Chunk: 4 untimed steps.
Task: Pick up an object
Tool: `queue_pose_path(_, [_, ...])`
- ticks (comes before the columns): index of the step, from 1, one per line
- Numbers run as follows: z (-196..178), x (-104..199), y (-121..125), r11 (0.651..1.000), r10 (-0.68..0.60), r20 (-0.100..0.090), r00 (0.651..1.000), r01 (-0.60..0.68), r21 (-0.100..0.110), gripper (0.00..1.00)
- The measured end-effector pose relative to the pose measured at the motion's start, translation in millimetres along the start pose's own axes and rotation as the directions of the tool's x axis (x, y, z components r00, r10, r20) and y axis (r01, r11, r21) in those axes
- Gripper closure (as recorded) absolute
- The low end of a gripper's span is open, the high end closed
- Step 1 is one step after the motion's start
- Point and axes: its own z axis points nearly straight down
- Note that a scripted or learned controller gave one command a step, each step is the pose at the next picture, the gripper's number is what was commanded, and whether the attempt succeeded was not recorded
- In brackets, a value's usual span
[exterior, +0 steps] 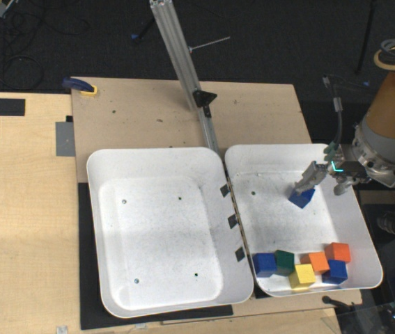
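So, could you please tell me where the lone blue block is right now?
The lone blue block is in the right bin, toward its upper right, right at the gripper and apart from the block cluster along the near edge.

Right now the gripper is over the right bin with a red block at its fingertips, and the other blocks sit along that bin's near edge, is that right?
One thing is off: the block at the gripper is blue, not red, as the camera view shows. The rest holds: it is over the right bin, and the other blocks sit along that bin's near edge.
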Motion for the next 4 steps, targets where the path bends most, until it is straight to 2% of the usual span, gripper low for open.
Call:
queue_pose_path(1, [-1.5, -1.5, -0.1, 1.0, 0.004, 0.001, 1.0, -0.004, -0.003, 0.0])
queue_pose_path(3, [87.3, -2.9, 5.1, 1.0, 0.003, 0.0, 1.0, -0.003, 0.001, 0.0])
queue_pose_path(4, [143.1, -0.4, 10.3, 1.0, 0.003, 0.0, 1.0, -0.003, 0.002, 0.0])
